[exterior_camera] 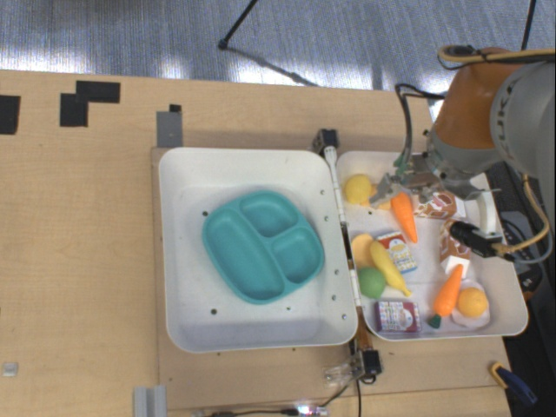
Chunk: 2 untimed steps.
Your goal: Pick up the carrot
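Carrot point(402, 216) is lying in the right bin point(512, 307), toward its far half, top end pointing at the arm and tip pointing toward the near side. Going near to far: a small red-and-white packet point(398, 316) is sitting at the near edge of the right bin, with a green ball point(372, 282) just beside it on the left and an orange fruit point(473, 303) on the right. A second carrot point(448, 290) is leaning next to that orange fruit. A banana point(388, 266) is lying between the green ball and a small carton point(400, 250). A lemon point(358, 188) is resting near the far left corner. The jaws point(395, 183) are hovering right over the first carrot's top end; whether they are spread or pinching it, I cannot tell. The left bin point(178, 259) is holding a teal divided plate point(262, 245). Both bins are sitting on the tabletop point(78, 259).
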Each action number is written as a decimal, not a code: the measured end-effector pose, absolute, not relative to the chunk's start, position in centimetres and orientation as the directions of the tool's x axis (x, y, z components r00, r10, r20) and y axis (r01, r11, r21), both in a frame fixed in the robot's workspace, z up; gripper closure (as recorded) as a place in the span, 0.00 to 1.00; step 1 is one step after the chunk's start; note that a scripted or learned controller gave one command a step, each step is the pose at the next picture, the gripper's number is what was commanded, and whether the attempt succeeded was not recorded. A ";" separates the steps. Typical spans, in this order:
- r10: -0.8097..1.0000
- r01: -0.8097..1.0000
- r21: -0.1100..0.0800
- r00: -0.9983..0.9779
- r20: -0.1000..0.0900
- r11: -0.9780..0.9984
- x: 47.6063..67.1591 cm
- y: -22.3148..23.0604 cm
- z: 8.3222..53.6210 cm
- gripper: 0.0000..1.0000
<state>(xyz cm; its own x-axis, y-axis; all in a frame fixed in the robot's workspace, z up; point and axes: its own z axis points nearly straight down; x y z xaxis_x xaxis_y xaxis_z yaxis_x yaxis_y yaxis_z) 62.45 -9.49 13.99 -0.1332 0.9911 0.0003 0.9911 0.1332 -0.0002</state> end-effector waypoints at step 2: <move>0.997 0.997 0.007 -0.073 -0.001 0.073 62.9 -10.2 11.4 1.00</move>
